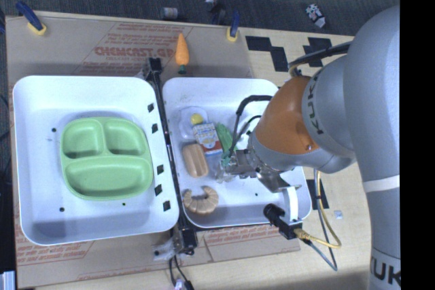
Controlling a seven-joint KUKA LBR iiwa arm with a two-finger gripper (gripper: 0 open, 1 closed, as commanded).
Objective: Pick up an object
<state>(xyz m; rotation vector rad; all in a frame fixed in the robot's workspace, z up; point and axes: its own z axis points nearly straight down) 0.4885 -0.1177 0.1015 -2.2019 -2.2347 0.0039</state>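
Two white bins on the counter, arm over the right bin (pixel 272 88)

Jaws (pixel 228 163) at its centre among toys, grip state unclear; bun (pixel 195 160) at nine o'clock, croissant (pixel 200 200) at seven

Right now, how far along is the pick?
Done: the arm is down in the right bin, gripper among the toy food beside the bread roll. In hand: nothing visibly held. Left: grasp and lift; the croissant and green tray lie untouched.
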